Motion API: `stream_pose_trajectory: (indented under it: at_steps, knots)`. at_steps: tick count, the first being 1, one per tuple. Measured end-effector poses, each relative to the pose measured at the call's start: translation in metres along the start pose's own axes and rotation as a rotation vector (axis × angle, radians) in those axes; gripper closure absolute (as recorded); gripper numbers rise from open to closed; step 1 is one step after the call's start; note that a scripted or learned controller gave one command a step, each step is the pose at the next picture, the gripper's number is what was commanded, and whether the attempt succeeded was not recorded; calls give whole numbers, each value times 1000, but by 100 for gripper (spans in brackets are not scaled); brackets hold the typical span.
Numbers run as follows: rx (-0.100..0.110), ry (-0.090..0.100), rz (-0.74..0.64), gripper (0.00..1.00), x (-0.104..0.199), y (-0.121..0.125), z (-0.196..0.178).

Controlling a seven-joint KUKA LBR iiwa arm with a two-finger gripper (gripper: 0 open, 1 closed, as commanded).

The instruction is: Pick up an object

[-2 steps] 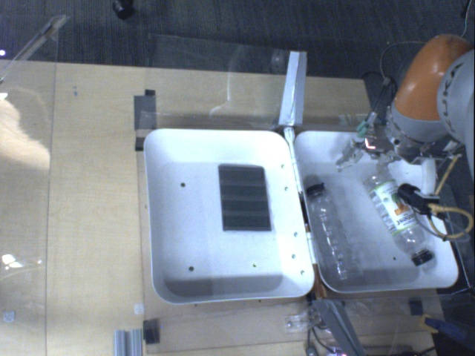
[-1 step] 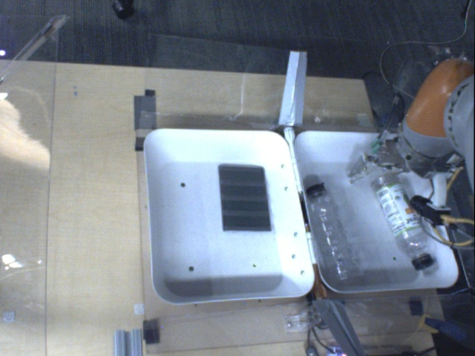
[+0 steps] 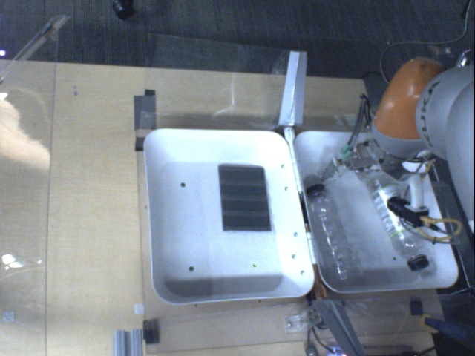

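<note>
One gripper (image 3: pixel 361 156), hung under the grey arm (image 3: pixel 438 102) over the back of the right bin (image 3: pixel 445 277). Impossible to tell how wide open, or whether anything is in its hold; too tangled with cable and glare. No object visibly lifted.

Nearest below: two clear bottles lying flat in that bin. First bottle (image 3: pixel 330 232) along the left wall, black cap toward the back, close beside the gripper. Second bottle (image 3: pixel 390 213) slanted through the middle, black cap toward the front right corner, partly under the wrist cables.

Further out: left bin (image 3: pixel 159 221) with a dark ribbed block (image 3: pixel 243 197) lying flat near its centre, well apart from the arm. Beyond, bare bench (image 3: pixel 89 199).

Probably still at the approach. To do it well: pick one bottle, likely the first. Turn the wrist to close across the narrow body, not along it. Come down over mid-length, clear of the wall. Close gently; thin clear plastic likely to buckle, roll or squirt out. Lift straight, slowly.
</note>
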State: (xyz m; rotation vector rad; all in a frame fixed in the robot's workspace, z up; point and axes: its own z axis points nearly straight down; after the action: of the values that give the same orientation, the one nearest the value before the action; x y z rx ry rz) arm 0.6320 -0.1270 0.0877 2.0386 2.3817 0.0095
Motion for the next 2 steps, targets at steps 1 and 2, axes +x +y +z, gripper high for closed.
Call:
stream_pose_trajectory:
  at_steps: [1, 2]
  knots:
    - [1, -2, -47, 0, -59, -22, -48]
    - [-7, -5, -81, 0, -71, -48, -2]
